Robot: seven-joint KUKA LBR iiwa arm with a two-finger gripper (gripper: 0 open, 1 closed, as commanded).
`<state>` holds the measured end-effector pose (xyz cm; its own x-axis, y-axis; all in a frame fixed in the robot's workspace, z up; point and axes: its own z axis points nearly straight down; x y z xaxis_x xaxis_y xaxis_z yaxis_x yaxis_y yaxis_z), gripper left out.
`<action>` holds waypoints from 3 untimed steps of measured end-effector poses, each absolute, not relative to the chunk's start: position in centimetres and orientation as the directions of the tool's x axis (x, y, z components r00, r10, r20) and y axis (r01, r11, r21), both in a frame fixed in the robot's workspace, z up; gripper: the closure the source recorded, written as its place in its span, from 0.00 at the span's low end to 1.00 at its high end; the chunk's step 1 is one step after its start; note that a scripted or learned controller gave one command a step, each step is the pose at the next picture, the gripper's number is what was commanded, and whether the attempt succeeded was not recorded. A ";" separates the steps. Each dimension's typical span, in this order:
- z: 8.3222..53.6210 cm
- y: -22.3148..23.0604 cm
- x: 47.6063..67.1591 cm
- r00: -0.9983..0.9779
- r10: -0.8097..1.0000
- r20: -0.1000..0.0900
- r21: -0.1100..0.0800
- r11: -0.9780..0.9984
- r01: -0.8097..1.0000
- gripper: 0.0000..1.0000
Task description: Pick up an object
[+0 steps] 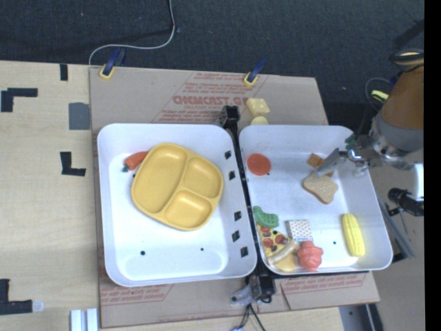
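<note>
The right bin (358, 140) holds a tan bread slice (321, 187), a small orange-brown piece (315, 161), a red disc (259, 163), a yellow corn cob (353, 234), a green piece (266, 218), a pizza slice (275, 241), a white checked square (300, 228), a banana (284, 253) and a pink-red lump (311, 254). My gripper (331, 164) reaches in from the right edge, its tip just above the bread slice and beside the orange-brown piece. Nothing is visibly held.
The left bin (114, 205) carries a yellow divided plate (177, 185) with an orange carrot-like piece (135, 160) at its upper left. A yellow block (258, 107) lies on the cardboard beyond the right bin. Clips and a cable sit at the far edge.
</note>
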<state>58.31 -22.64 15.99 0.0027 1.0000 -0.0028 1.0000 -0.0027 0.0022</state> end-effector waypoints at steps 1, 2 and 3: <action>8.2 -20.4 61.4 -0.003 1.000 -0.003 0.000 0.003 1.000 0.00; 15.9 -22.6 56.2 0.002 1.000 -0.003 0.003 -0.002 1.000 0.00; 8.5 -18.8 61.2 -0.005 1.000 -0.008 0.008 0.005 1.000 0.00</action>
<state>61.20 -18.78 8.48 -0.0054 1.0000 -0.0084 1.0000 0.0054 0.0080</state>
